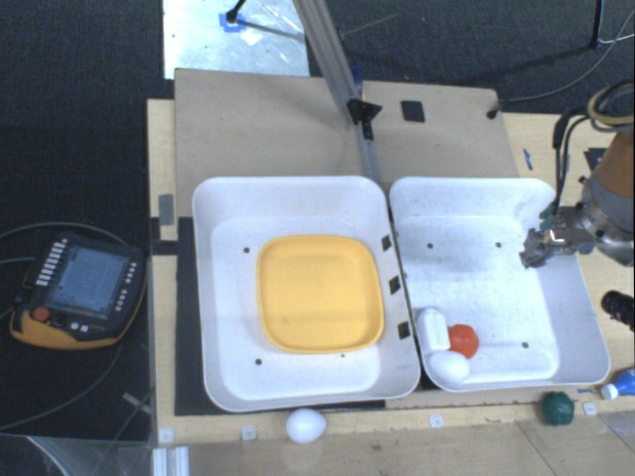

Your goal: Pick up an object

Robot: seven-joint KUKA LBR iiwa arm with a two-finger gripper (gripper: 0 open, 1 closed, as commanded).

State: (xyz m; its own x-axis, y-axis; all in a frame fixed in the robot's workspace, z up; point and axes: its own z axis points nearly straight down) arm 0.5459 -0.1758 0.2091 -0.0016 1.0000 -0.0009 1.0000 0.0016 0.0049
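A yellow square plate (320,293) lies flat in the left bin (223,216). In the right bin (476,211), at its near left corner, a white bottle-like object (434,328) lies beside a small red-orange ball (462,340), with a white egg-shaped object (448,367) just in front of them. My gripper (543,246) hangs over the right bin's right side, well away from those objects, with nothing visible between its fingers.
A white egg (307,424) rests on the bench in front of the left bin. A dark green ball (557,408) and a blue-white item (617,386) lie at the near right. A teach pendant (79,288) sits on the floor at left. A metal pole (332,53) slants across the back.
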